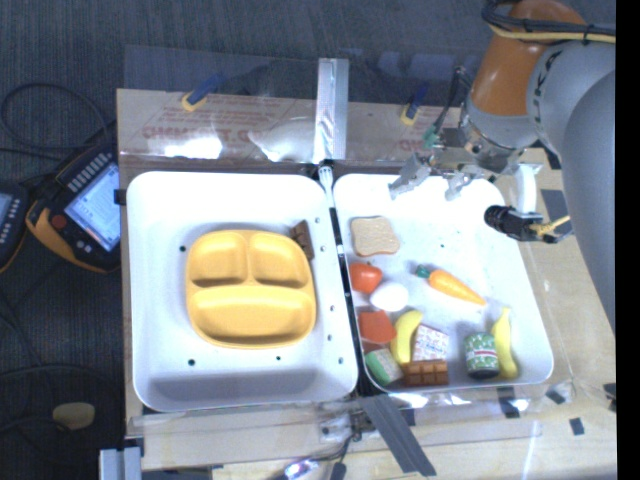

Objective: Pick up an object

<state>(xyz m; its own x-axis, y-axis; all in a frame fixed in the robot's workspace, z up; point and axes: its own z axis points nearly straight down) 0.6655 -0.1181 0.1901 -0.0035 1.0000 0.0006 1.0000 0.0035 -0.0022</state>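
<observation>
The hand hangs released and empty over the far edge of the right bin, so it should drop straight onto the bread slice just nearer than it, straddling the flat slice before closing.

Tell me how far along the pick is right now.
Nothing looks picked yet. The gripper hangs open over the far edge of the right bin, with nothing between its fingers. The bread slice, carrot and other food all lie in the bin, so the whole grasp remains.
</observation>
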